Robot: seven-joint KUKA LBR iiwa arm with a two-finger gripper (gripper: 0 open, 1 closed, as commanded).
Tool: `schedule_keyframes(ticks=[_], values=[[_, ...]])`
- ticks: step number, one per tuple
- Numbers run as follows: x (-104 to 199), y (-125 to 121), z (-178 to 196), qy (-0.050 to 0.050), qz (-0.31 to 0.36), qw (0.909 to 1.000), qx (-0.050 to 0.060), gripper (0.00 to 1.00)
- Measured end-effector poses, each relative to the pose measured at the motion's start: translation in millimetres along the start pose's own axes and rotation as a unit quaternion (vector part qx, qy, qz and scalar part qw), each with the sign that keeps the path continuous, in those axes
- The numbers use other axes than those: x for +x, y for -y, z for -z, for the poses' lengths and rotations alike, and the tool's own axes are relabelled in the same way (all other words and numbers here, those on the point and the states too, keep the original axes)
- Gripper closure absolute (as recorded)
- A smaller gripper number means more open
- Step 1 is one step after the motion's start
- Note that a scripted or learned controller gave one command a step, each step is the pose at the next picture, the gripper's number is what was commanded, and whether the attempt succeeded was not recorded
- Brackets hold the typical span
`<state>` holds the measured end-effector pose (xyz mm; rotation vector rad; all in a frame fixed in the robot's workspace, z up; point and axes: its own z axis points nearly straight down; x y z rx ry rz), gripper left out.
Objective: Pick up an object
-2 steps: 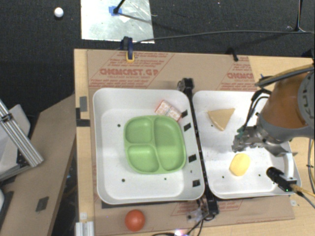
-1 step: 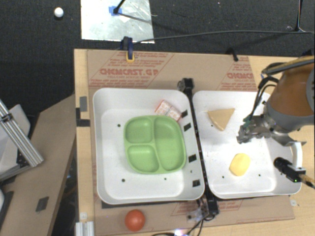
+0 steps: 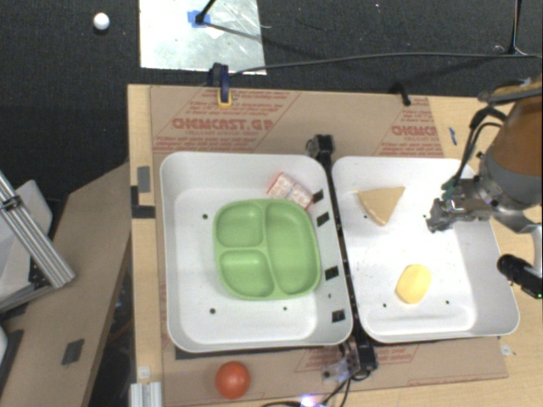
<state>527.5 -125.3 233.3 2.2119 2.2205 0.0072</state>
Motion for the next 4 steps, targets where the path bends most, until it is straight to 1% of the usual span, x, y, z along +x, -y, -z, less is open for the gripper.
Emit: schedule_keyframes(ticks=[1, 2, 3, 4], values=[[-0.5, -2.1, 53.3, 0.000, 0.000, 1.0000, 0.000, 1.00], [47.6, -1.1, 52.0, -0.001, 0.003, 1.0000, 0.003, 1.00], [92.9, -1.6, 48.4, -0.001, 0.002, 1.0000, 0.003, 1.00], [141.1, -2.3, 25.9, -0.002, 0.003, 1.0000, 0.004, 1.00]])
